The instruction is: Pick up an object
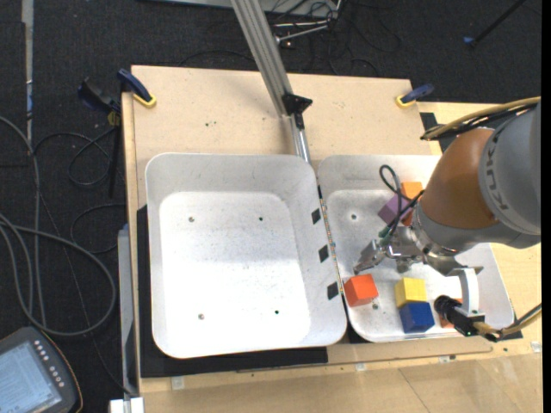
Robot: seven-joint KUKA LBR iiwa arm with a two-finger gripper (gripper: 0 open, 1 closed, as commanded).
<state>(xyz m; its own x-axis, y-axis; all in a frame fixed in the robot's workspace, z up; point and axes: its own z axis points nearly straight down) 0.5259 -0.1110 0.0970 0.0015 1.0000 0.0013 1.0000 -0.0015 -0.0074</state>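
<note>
My gripper (376, 259) hangs low in the right bin (344, 183), near its left side, on the grey arm with the orange band. An orange cube (361, 289) lies just in front of it, close to the bin's left wall. To the right of that cube sits a yellow cube (411, 291), with a blue cube (417, 317) in front of it. Behind the gripper, a purple block (392, 208) and an orange block (411, 190) lie partly hidden by the arm. Nothing shows held in the gripper.
The left bin (172, 179) lies beside the right one, with a raised divide (320, 222) between them. A slanted metal pole (263, 46) comes down to the bench's back. Clamps (138, 89) sit at the bench's far corners.
</note>
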